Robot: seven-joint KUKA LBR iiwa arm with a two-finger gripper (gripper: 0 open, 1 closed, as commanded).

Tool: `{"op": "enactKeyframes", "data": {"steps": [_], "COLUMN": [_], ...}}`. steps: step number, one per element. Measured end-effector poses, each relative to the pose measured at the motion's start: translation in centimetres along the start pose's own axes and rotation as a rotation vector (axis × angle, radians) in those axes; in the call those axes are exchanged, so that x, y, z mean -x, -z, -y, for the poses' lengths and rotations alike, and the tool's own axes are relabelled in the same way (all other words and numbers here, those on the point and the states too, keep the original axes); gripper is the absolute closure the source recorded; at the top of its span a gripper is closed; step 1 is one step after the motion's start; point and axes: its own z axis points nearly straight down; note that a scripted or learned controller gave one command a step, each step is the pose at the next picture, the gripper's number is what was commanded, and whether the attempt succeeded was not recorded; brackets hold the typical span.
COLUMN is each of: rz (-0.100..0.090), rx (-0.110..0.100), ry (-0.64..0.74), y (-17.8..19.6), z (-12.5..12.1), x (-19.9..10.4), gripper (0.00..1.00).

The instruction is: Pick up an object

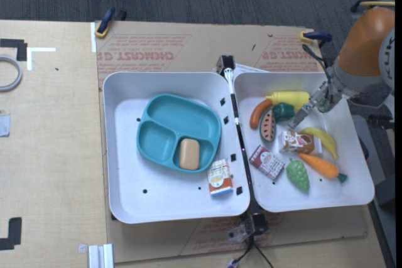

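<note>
My two-finger gripper (306, 113) hangs low over the right white plastic bin (358, 194), near its far side, and my grey arm with the orange band (370, 34) comes in from the right behind it. The fingers are thin and dark against the toys, so I cannot tell if they are apart or together, and I see no object between them. Just beside the tips, to their left, lies a dark green rounded toy vegetable (283, 111), and a yellow toy corn cob (289, 98) is just beyond it. Further left are an orange toy sausage (259, 112) and a slice of toy watermelon (268, 125). Just below the tips is a small brown and white snack packet (296, 141), touching a yellow toy banana (323, 139). Nearer to the camera lie an orange toy carrot (320, 166), a green bumpy toy fruit (298, 175) and a red and white small carton (268, 163). Well apart on the left, the other white bin (116, 198) holds a teal divided plate (157, 128).
</note>
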Motion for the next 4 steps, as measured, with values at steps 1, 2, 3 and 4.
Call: {"op": "enactKeyframes", "data": {"steps": [1, 2, 3, 4], "rz": [-0.002, 0.001, 0.003, 0.001], "rx": [-0.001, -0.001, 0.001, 0.001], "ry": [0.086, 0.16, 0.157, 0.305], "y": [-0.1, 0.0, 0.9, 17.8], "z": [0.9, 4.3, 4.2, 2.1], "x": [-7.8, -14.4, -14.3, -19.0], "gripper": [0.0, 0.0, 1.0, 1.0]}}
